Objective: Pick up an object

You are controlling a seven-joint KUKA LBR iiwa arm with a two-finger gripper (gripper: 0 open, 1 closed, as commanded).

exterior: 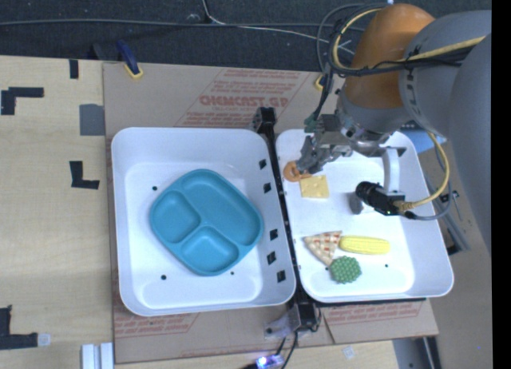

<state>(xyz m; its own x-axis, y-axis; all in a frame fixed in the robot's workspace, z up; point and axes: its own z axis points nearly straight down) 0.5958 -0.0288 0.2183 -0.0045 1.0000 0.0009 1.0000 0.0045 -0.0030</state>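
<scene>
The right bin (431,275) holds a yellow cheese slice (314,188), a small orange piece (292,172) at its left wall, a pizza slice (322,245), a corn cob (365,244) and a green broccoli floret (346,269). My gripper (310,164) hangs over the bin's upper left, its tips just above the cheese slice and beside the orange piece. From this angle the fingers blend into one dark shape.
The left bin (128,224) carries a blue divided tray (206,220). A black fitting with cable (375,197) from the arm lies over the right bin's middle. The bins rest on a cardboard sheet (231,96) on the wooden bench.
</scene>
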